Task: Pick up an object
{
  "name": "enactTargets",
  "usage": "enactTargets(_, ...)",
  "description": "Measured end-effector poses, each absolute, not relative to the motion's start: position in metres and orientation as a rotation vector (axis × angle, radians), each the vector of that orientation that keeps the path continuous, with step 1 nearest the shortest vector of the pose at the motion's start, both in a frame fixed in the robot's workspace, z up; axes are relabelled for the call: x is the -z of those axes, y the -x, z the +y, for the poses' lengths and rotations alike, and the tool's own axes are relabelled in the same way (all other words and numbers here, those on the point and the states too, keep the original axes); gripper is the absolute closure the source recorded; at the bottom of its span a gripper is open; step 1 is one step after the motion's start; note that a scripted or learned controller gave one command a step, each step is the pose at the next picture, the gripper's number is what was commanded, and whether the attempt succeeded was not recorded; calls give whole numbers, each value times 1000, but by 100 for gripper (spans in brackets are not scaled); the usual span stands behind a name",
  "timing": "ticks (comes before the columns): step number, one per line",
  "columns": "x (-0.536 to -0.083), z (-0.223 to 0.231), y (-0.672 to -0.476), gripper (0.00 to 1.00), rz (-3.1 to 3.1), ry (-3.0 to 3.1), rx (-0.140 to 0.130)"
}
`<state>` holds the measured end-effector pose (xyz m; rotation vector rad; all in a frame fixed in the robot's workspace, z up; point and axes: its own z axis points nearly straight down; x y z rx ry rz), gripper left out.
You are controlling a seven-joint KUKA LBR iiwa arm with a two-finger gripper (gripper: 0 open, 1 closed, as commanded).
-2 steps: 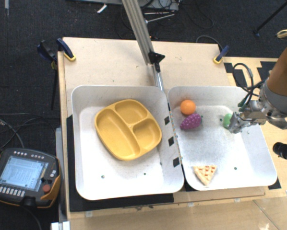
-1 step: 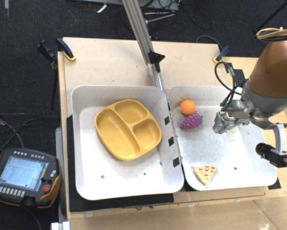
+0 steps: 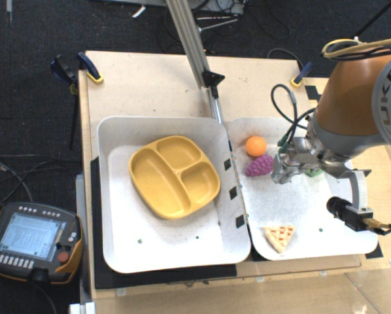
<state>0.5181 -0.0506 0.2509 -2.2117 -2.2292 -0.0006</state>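
Yellow divided plate (image 3: 174, 176); orange ball (image 3: 255, 146); purple, perhaps grape, bunch (image 3: 259, 166); tan-and-red lattice wedge (image 3: 280, 237).

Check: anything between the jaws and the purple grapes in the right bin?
Nothing visible. The gripper sits low in the right bin, just right of the purple grapes, no object between them. The orange ball lies behind the grapes, the waffle piece well toward the bin's front.

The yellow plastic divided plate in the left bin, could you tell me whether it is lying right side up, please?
Right side up: the yellow plastic divided plate shows its three hollow compartments facing upward.
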Motion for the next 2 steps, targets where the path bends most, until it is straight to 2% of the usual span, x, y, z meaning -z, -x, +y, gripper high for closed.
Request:
enactTargets(1,-256,4,-514,100,-2230,2211,2)
enactTargets(2,-238,56,-515,100,-2227,2211,-2)
